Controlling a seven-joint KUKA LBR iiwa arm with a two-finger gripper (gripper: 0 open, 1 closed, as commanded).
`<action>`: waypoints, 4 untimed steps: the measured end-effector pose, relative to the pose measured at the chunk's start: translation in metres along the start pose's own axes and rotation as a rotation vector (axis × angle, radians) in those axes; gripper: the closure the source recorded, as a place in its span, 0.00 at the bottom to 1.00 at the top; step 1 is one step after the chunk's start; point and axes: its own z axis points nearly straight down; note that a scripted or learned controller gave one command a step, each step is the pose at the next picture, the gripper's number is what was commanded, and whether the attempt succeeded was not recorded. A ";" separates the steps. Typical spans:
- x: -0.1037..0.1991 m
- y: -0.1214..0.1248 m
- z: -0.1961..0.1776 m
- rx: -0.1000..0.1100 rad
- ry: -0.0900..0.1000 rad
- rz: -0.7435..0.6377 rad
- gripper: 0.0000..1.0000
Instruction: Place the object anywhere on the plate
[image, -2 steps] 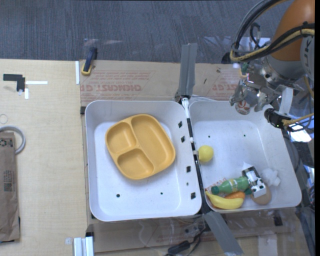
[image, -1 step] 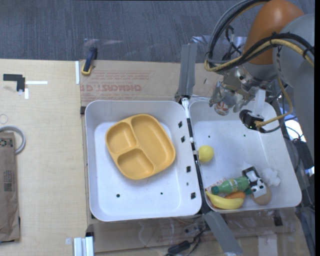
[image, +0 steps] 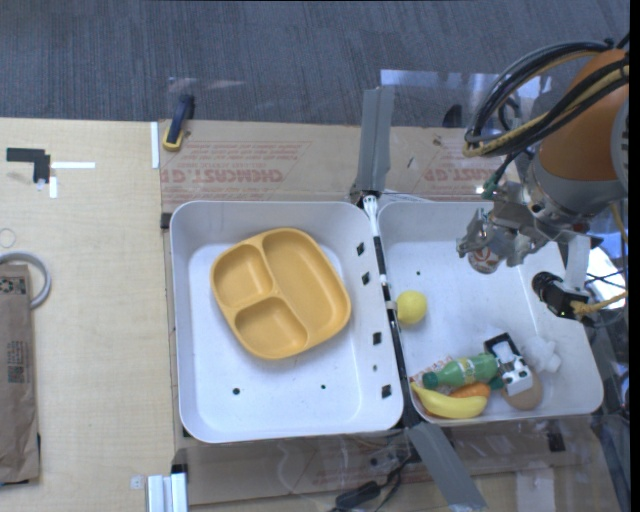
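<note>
The KUKA arm (image: 585, 120) reaches in from the right so that its gripper (image: 490, 245) hangs over the upper part of the right bin (image: 470, 300), though whether that pincer is open or closed I cannot tell from this angle, and nothing can be seen held in it. The left bin (image: 200, 400) holds the yellow three-compartment plate (image: 280, 292), lying flat and bare, ready to receive. The likely objects wait in the right bin: a banana (image: 452, 403), a green bottle (image: 462, 372) and other toys heaped in the near corner, and a small yellow ball (image: 411, 307) lying alone by the divider, probably the easiest pick.
</note>
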 end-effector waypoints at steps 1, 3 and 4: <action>0.046 -0.047 0.034 0.002 0.000 -0.045 1.00; 0.155 -0.077 0.032 0.001 -0.001 -0.134 1.00; 0.013 -0.111 -0.066 0.001 -0.001 -0.077 1.00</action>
